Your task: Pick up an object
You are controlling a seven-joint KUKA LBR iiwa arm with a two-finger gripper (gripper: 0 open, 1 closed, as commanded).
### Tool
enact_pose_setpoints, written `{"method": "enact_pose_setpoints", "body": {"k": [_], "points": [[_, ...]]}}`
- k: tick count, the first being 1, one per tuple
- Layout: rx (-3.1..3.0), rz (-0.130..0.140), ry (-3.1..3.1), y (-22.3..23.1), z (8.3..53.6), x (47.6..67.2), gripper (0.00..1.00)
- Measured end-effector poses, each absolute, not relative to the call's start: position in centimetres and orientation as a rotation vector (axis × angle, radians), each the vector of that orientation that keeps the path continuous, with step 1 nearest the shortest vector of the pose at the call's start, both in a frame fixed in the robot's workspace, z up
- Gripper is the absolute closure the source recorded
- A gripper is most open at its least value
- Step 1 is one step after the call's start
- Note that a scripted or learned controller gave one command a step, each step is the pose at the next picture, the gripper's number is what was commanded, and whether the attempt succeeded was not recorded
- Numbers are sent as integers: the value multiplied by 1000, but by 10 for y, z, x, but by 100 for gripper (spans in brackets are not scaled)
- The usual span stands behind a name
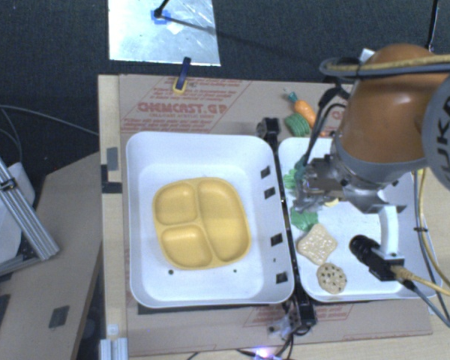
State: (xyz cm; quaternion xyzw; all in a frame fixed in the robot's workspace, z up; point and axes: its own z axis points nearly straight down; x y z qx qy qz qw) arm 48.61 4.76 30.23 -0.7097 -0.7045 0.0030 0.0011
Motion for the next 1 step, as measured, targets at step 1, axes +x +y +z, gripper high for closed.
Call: {"method": "enact_pose_setpoints", "body": {"k": [1], "points": [[-2222,-3,-2223,49,309,487,100]]}}
